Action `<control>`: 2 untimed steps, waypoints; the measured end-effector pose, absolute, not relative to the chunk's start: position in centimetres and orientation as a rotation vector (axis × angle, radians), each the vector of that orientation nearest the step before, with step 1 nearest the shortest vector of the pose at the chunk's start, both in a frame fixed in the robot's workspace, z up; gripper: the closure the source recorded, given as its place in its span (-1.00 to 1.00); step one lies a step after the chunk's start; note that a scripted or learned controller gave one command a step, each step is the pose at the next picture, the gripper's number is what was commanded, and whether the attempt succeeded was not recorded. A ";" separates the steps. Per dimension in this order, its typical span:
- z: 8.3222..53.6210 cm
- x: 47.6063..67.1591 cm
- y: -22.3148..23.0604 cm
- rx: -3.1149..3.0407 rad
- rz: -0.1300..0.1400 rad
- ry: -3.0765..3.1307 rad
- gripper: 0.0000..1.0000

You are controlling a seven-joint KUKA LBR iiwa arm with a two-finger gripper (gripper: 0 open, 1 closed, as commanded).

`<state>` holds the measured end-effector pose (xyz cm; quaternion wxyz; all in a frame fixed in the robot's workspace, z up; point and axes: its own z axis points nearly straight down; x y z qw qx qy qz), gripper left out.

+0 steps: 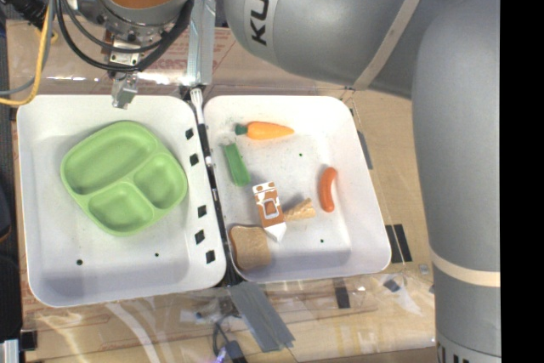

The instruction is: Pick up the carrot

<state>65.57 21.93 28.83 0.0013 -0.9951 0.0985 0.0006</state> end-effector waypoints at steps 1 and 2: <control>28.3 65.6 21.8 -3.126 0.007 0.312 1.00; 28.6 65.6 21.8 -3.124 0.004 0.313 1.00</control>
